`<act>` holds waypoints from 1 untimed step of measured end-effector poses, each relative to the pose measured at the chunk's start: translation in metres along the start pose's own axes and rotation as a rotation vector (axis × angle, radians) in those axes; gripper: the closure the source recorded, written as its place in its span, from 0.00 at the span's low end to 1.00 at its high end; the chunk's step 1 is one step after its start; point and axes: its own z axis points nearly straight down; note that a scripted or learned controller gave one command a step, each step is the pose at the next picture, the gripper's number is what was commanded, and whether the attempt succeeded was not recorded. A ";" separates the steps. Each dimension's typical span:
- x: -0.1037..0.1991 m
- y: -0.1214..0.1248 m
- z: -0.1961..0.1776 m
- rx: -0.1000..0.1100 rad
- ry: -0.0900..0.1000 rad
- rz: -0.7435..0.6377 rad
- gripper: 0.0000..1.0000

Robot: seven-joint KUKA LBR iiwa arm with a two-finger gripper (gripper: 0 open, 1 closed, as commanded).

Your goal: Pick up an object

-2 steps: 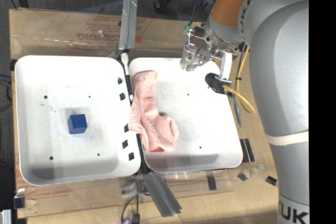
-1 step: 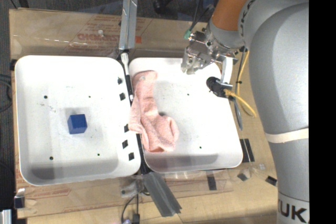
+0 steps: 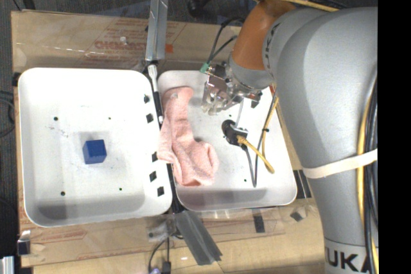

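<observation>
A pink cloth (image 3: 183, 138) lies crumpled along the left side of the right bin (image 3: 276, 186), running from its far left corner toward the middle. A small blue cube (image 3: 94, 151) sits in the left bin (image 3: 38, 106), left of centre. My gripper (image 3: 217, 101) hangs over the far part of the right bin, just right of the cloth's upper end. Its metal fingers (image 3: 212, 97) point down with a small gap and nothing between them.
A grey bar (image 3: 155, 25) lies on the cardboard behind the bins. Black clips (image 3: 154, 157) line the divider between the two bins. The big grey arm covers the right side of the bench.
</observation>
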 end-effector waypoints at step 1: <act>0.000 0.001 -0.078 -0.003 0.002 0.036 1.00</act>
